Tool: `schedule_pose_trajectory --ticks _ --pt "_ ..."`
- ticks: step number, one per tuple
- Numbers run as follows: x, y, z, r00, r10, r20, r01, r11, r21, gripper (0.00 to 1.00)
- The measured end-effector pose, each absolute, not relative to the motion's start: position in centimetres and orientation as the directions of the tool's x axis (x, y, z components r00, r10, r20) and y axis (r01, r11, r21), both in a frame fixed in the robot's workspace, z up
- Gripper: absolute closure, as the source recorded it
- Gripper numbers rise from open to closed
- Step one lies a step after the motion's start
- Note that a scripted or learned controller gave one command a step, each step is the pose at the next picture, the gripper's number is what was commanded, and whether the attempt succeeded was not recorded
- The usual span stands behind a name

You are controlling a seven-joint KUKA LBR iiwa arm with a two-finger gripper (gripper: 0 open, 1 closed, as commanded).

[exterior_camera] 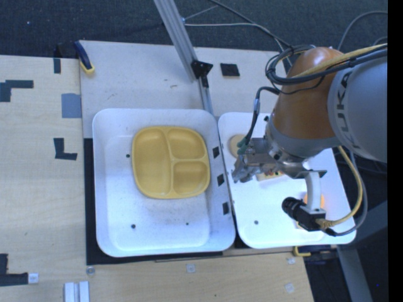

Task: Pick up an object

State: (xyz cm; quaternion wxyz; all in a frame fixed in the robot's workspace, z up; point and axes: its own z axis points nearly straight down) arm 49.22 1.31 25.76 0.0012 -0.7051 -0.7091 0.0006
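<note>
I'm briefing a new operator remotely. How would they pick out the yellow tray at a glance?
Find the two white bins side by side; take the left bin, away from the arm. The yellow tray lies flat in its upper half: rounded, with three compartments, the only coloured item there.

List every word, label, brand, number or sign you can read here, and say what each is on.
"UK": large dark letters on the grey arm casing, cut off by the picture's edge, so only part of a longer word.
The dark patches on the bench and the marks along the wall between the two bins carry no readable text.
</note>
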Motion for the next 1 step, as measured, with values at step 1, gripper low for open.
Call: schedule_pose_trajectory --ticks 1 --pt "48.78 6.13 23.0 -0.005 1.0 0.0 1.0 0.005 -0.005 1.0"
